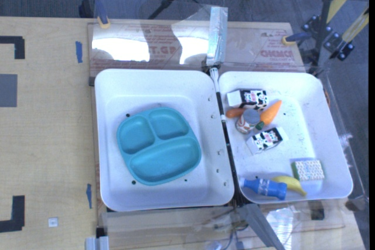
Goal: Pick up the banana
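Nearest the camera, along the front wall of the right bin, we see the banana, yellow, lying roughly flat, its left end touching or tucked just behind a blue bottle that lies on its side. Just behind the banana's right end sits a small sponge with a speckled yellow-green top, touching or nearly touching it; we cannot tell which. Further back, mid-bin, we note a black-and-white patterned carton, tilted. Behind that is a tight cluster: a grey round object, an orange carrot leaning diagonally, and a second black-and-white carton at the rear. To the left, the left bin holds a teal divided plate with three compartments, set near its centre. Both bins sit side by side on the bench. At the far edge stands a clear plastic sheet catching glare. Jaws: we cannot tell their state.
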You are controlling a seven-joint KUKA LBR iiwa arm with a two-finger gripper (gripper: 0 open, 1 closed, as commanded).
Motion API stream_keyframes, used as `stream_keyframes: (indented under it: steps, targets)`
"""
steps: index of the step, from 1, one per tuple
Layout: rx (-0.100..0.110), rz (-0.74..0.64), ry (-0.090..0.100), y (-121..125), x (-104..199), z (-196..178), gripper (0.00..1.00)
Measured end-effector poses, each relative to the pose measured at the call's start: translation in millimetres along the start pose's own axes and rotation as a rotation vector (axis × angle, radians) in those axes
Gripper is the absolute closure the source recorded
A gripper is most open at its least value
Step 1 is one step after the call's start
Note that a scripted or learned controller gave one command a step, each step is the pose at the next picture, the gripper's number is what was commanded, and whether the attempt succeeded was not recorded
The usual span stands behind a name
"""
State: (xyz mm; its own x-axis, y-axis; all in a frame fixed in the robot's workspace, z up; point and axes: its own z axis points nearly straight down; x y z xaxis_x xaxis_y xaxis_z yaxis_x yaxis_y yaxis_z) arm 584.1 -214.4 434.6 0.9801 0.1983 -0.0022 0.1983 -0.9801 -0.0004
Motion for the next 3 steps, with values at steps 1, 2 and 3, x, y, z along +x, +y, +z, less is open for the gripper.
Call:
stream_keyframes:
  steps: [1,2,3]
  targets:
    - [-0.001,-0.006,-0.002,-2,2,-10,1.0]
    - [-0.002,-0.011,-0.003,-4,4,-19,1.0]
    - [-0.003,-0.015,-0.004,-6,5,-29,1.0]
